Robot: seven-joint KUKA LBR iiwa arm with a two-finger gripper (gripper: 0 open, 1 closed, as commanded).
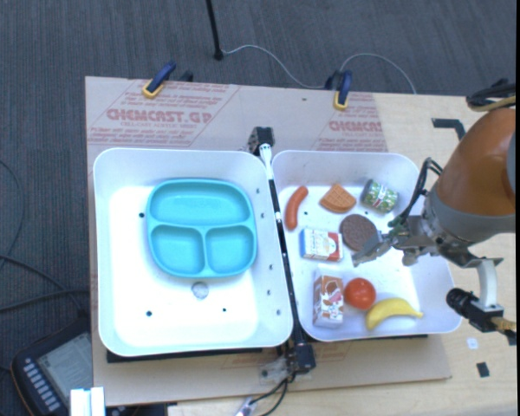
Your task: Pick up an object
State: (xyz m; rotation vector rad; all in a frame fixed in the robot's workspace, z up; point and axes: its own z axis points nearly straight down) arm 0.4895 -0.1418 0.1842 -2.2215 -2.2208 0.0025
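I see two white bins side by side on my bench. At the near edge of the right bin (433, 315) lies a yellow banana (393, 311). Just beside it is a red tomato (360, 293), and next to that a small juice box (328, 300) with red on it. A bit farther back sits a small red and white packet (321, 244). Right of the packet is a round brown cookie (358, 230).

My gripper (371, 248) is low over the middle of this bin, right next to the cookie, maybe touching its edge. I cannot tell how the gripper is set, because it looks dark and blurry from here. I see nothing lifted up in it.

Farther back, I see a red sausage (295, 206) lying at a slant, an orange wedge (337, 198), and a green can (380, 196) lying near the far right corner.

In the left bin (121, 319) there is a blue tray (201, 228) with three parts. A small grey round thing (199, 290) lies just in front of it.
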